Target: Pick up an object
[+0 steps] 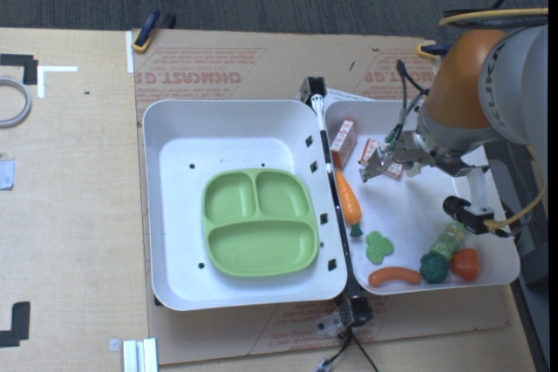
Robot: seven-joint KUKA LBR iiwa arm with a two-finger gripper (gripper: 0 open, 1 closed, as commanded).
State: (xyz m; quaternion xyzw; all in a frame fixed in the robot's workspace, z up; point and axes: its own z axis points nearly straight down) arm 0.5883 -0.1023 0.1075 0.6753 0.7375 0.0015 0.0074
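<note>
Orange carrot (349, 199) lies against the right bin's (501, 267) left wall, just below your gripper (377, 165). Can't tell its grip state from this angle. Looks like you're in the approach step; next you'd drop down over something and close.

The grey arm (514, 83) comes in from three o'clock, its orange band (458, 83) just above the wrist. The tool (377, 165) points toward nine o'clock, tilted slightly downward.
</note>
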